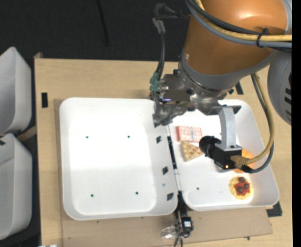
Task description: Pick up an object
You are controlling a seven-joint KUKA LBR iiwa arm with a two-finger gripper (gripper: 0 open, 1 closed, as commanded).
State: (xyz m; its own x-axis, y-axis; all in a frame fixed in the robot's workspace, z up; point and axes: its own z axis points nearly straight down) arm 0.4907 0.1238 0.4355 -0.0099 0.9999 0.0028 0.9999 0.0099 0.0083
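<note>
The right bin holds a small red and white packet, with a tan wedge like a pizza slice just in front of it. Near the bin's front right corner lies a small round toy pizza with red toppings. An orange piece peeks out at the right side. My gripper hangs under the big orange-banded wrist, at the back left corner of the right bin, close to the divider. It sits just left of and behind the packet, and I see nothing between its tips.
The left bin lies beside the right one, their rims meeting at a black-clipped divider. White moulded shapes stand off the bench at far left. The wooden bench edge frames both bins.
</note>
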